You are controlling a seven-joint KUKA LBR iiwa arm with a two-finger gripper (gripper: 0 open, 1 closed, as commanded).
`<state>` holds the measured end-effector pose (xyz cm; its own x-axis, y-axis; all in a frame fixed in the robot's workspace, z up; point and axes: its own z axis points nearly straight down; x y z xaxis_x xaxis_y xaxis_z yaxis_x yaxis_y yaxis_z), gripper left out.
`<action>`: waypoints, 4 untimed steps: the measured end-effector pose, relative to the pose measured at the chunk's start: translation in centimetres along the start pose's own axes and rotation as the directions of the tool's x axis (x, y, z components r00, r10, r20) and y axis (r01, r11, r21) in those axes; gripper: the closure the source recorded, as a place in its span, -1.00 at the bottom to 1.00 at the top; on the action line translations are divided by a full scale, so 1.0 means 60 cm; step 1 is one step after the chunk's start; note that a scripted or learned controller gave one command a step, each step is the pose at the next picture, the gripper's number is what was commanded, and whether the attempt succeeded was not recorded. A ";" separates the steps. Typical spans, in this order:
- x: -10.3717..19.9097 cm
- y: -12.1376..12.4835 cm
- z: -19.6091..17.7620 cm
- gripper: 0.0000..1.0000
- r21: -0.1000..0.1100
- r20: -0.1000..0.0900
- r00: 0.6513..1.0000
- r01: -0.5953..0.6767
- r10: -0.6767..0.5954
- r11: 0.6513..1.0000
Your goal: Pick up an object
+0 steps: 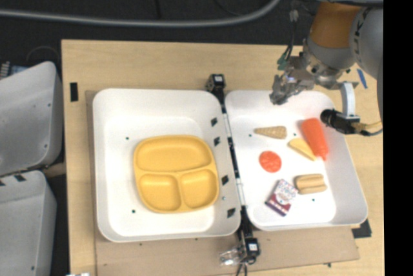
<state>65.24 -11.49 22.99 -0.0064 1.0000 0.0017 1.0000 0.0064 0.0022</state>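
Note:
The right bin [342, 204] holds several toy foods: a tan cone [271, 132], a red disc [270, 161], a yellow cheese wedge [301, 148], an orange carrot [315, 137], a hot dog bun [310, 184] and a small purple and white packet [281, 197]. My gripper [281, 94] hangs over the far edge of that bin, above and behind the cone, with nothing seen in it. Its fingertips are too dark and small to read.
The left bin [116, 120] holds a yellow divided tray [175, 173]. A black clip [215, 82] sits at the far end of the seam between the bins. A grey hose [193, 17] runs across the dark floor behind the bench.

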 end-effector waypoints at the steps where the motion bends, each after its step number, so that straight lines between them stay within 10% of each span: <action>1: 0.099 -0.007 -0.009 1.00 0.002 0.001 1.000 -0.001 0.001 1.000; 4: 0.337 -0.070 -0.015 1.00 0.003 0.001 1.000 0.000 0.000 1.000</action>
